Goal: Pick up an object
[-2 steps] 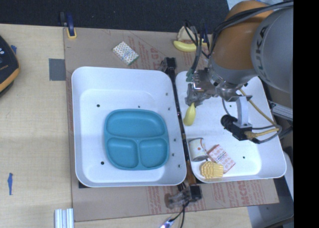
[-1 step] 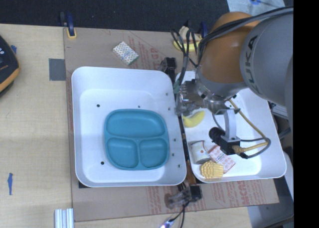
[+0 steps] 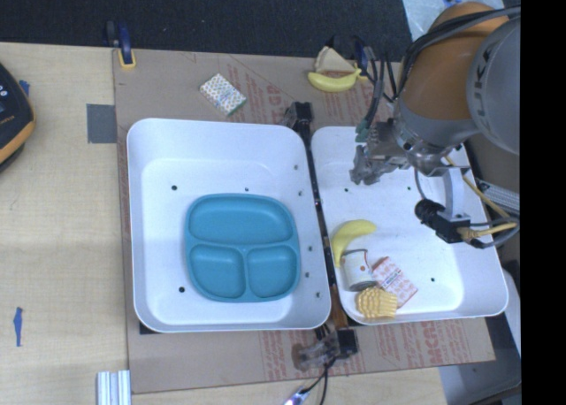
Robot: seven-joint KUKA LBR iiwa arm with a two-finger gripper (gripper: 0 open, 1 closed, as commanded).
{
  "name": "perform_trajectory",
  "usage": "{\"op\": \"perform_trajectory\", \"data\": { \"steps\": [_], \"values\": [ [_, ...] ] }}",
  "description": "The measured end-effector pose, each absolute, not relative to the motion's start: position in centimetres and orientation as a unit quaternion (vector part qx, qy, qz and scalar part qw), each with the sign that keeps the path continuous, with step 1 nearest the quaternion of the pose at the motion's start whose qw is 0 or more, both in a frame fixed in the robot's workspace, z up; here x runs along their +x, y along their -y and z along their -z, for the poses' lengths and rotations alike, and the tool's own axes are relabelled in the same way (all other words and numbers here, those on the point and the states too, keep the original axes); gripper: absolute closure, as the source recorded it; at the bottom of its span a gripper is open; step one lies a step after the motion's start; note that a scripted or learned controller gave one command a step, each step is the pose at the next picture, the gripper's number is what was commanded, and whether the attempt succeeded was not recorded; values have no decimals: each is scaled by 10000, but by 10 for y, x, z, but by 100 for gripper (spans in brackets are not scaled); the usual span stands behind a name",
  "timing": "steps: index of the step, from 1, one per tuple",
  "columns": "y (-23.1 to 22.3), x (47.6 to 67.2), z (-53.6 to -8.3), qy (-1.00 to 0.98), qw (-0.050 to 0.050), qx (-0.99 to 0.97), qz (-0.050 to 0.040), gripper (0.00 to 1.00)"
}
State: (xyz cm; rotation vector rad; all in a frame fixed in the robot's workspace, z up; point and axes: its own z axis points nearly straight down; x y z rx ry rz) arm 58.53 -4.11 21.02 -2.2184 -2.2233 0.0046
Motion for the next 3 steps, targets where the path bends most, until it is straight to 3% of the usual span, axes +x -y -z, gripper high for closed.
{"op": "perform_trajectory", "data": {
  "steps": [1, 2, 3],
  "values": [
    [41, 585, -210, 7080, 5, -7062, -13, 0],
    [137, 502, -127, 7081, 12, -7061, -21, 0],
    [213, 498, -111, 7081, -1, -7061, -10, 0]
  ]
}}
